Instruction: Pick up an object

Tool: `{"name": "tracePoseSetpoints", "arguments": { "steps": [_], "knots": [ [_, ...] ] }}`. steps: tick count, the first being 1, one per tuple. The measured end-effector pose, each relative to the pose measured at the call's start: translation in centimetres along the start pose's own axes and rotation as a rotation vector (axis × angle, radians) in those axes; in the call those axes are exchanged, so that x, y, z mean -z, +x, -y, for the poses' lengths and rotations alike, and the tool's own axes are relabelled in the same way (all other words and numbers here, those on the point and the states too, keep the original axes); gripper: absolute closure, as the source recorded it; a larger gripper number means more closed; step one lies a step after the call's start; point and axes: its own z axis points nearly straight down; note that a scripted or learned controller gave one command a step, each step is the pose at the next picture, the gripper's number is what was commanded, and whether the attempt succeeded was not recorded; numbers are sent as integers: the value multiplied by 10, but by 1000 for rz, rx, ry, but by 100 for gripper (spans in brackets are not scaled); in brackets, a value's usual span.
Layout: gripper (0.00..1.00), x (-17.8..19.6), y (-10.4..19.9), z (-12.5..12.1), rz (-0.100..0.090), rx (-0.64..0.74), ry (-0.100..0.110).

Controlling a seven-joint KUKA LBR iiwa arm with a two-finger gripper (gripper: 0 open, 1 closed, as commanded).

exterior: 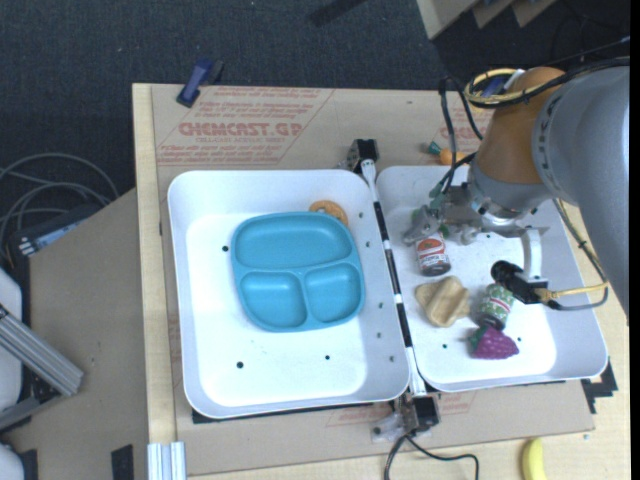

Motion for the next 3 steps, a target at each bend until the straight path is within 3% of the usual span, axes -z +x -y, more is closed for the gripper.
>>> {"name": "tracePoseSetpoints", "arguments": {
  "steps": [1, 2, 3],
  "knots": [
    [0, 0, 2, 4, -1, -1, 3],
    [0, 0, -17, -3, 0, -1, 0],
    [0, 0, 4, -4, -2, 0, 2]
  ]
}}
